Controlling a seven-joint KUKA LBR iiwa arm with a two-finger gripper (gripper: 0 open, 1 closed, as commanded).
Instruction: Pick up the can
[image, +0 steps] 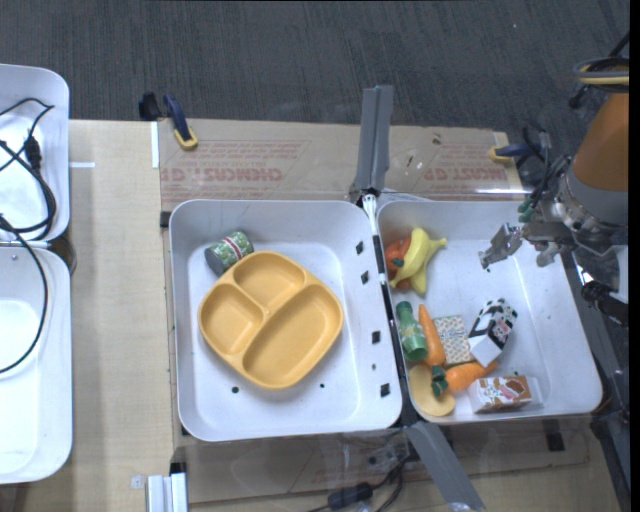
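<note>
Green and red on its label, the can (229, 250) lies on its side in the left bin (190, 330), tucked against the upper left rim of the yellow plate (270, 318). I take the plate as my landmark. The can touches or very nearly touches its edge, so one side of the can is crowded while the side away from the plate, toward the bin's corner, is free. Lying flat as it is, it could roll if nudged; the plate's rim may be what keeps it where it is.

My gripper (518, 243) hangs far to the right of the plate, across the divider, above the upper part of the right bin (545, 300). I cannot tell how wide it stands; the metal parts there are too small and tangled to read. Nothing is held in it that I can make out.

Below it, well right of the plate, sit the things I do not want: a banana (422, 257), carrots (432, 338), a green bottle (411, 334), a black-and-white carton (492, 330) and a small box (504, 392). They are heaped near the divider, just across from the plate's right rim.

As I judge it, the pick has not begun. I would need to cross over the plate and come down at its upper left, closing across the can's narrow width, keeping off the plate's rim.
</note>
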